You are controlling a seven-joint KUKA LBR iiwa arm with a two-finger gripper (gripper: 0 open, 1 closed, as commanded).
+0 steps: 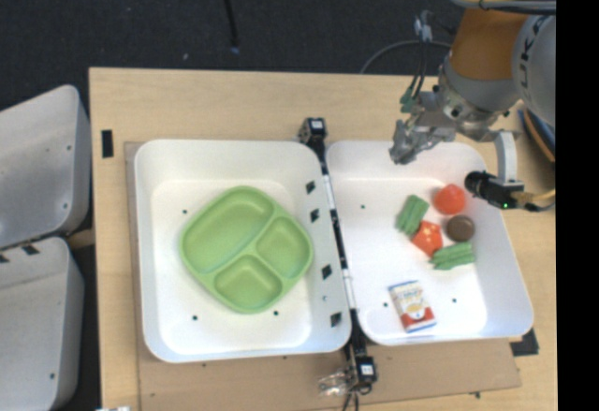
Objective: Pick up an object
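Gripper (409, 153) upper right, fingers' state unclear – toys (433, 231) clustered w/ tomato (450, 198), could nudge neighbours & miss

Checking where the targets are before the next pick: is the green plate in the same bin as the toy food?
No, the green plate lies alone in the left bin, while the toy food sits in the right bin.

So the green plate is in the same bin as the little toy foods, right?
Not quite. The camera view shows the green plate alone in the left bin. The little toy foods, like the red ball and the small carton, are in the right bin. The end effector hovers over the right bin's far edge.
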